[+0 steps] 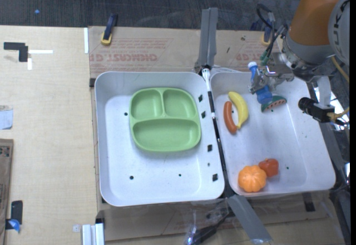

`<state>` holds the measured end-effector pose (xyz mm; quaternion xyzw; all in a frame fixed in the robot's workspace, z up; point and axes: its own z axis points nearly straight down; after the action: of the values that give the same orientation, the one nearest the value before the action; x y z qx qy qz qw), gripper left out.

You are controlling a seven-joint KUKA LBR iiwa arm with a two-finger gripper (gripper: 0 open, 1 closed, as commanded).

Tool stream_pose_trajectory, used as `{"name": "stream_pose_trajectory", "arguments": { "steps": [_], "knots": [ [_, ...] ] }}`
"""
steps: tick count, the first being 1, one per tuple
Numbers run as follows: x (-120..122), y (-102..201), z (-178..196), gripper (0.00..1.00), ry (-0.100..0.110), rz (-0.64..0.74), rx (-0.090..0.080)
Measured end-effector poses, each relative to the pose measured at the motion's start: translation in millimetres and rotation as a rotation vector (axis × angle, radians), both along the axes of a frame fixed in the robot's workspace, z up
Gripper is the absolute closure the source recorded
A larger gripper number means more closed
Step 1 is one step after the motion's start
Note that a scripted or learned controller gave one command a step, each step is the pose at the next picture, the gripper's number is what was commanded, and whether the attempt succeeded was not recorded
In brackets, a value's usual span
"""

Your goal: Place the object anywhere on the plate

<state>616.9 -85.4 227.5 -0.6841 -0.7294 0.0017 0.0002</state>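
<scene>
Plate waiting bare, gripper working over the far right bin

The green plate (pixel 165 119) is sitting in the left bin (pixel 111 182) with nothing on it, so placing is not yet done. In the right bin (pixel 311 177), a sausage (pixel 228 117), banana (pixel 240 108), orange (pixel 252 178) and tomato (pixel 270 167) are lying loose. The gripper (pixel 261 89) is hanging over a watermelon slice (pixel 273 103) far right; whether its jaws are gripping it cannot be told.
</scene>
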Motion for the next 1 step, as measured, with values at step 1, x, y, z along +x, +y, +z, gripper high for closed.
{"name": "stream_pose_trajectory", "arguments": {
  "steps": [1],
  "knots": [
    [-30.8,67.2,-33.8,1.00,0.002,-0.060,0.001]
  ]
}}
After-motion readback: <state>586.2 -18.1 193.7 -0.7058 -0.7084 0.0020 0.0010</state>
